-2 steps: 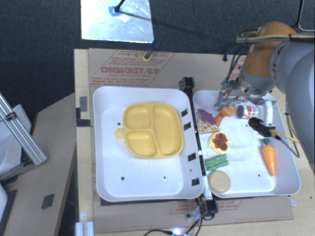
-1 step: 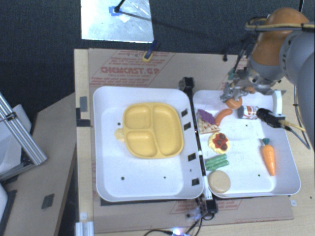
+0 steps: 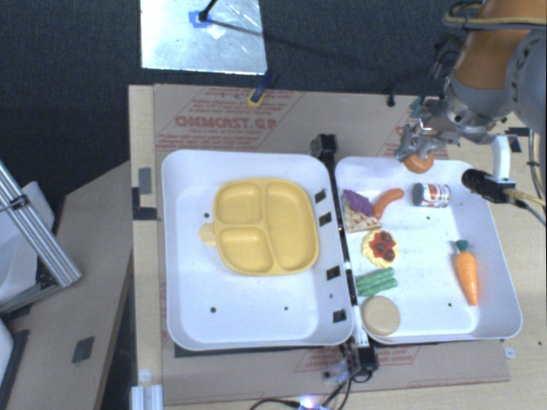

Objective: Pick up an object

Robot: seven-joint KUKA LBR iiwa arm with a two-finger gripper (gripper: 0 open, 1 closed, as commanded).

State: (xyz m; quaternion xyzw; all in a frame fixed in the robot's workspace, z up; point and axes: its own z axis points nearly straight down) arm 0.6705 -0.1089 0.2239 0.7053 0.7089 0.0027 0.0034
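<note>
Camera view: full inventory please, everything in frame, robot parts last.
white bins: 2, white, side by side on the bench
divided plate: 1, yellow, three compartments, in the left bin
toy carrot: 1, orange with green top, right side of right bin
toy can: 1, silver with red label, on its side, upper right bin
toy sausage: 1, red-orange, upper right bin
purple toy: 1, purple, right bin's upper left
waffle piece: 1, tan, just below the purple toy
toy pizza: 1, yellow with red topping, middle of right bin
green toy: 1, green, lower left of right bin
round disc: 1, tan, right bin's bottom left corner
orange round toy: 1, orange, at the claw's tips above the right bin's far edge
metal sheet: 1, silver, beyond the bench
arm: 1, grey and orange, upper right
claw: 1, grey, above the right bin's far edge
</note>
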